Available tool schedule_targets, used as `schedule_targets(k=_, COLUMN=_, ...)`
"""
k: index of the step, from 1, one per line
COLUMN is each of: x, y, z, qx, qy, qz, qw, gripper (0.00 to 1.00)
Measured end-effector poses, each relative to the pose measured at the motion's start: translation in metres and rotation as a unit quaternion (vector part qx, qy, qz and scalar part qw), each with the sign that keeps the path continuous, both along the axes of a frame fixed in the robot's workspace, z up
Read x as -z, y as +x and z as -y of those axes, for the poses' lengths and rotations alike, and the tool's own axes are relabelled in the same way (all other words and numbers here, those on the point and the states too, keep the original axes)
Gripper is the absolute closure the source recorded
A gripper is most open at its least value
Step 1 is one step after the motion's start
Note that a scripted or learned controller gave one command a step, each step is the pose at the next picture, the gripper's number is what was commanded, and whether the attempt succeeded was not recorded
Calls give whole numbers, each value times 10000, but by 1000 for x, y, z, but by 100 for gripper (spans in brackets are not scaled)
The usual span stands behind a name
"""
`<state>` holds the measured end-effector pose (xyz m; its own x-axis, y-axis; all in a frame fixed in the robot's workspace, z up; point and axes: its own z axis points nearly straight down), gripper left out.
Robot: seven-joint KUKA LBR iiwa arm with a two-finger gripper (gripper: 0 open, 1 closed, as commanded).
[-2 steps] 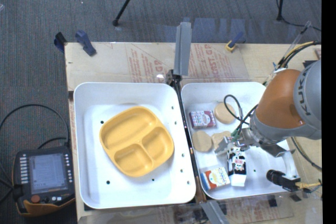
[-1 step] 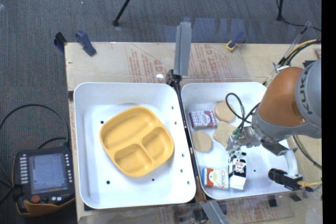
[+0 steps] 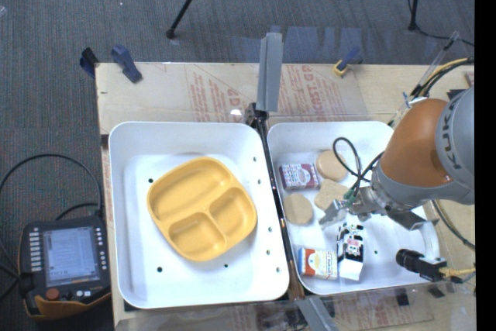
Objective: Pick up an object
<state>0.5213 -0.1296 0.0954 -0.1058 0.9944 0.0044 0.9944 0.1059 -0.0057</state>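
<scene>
The right bin (image 3: 372, 137) holds several small items. A red and white packet (image 3: 299, 176) lies near its left wall. Tan round pieces lie at the back (image 3: 330, 164), in the middle (image 3: 332, 192) and at the left (image 3: 298, 208). An orange and white carton (image 3: 317, 263) and a black and white carton (image 3: 351, 248) sit at the front. My gripper (image 3: 345, 213) hangs low over the bin's middle, just above the black and white carton and beside the middle tan piece. I see nothing held in it.
A yellow divided plate (image 3: 201, 208) lies in the left bin (image 3: 124, 167). A grey upright post (image 3: 270, 77) stands behind the wall between the bins. A black cable (image 3: 347, 155) loops over the right bin. A teach pendant (image 3: 66, 256) lies on the floor at the left.
</scene>
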Motion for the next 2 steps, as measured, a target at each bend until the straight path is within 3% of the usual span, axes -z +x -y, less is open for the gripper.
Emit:
schedule_targets(k=1, x=8, y=-46, z=2, qx=-150, qy=-10, qz=22, qw=9999, gripper=0)
schedule_targets(k=2, x=0, y=-46, z=3, qx=-122, qy=-3, qz=10, qw=9999, gripper=100)
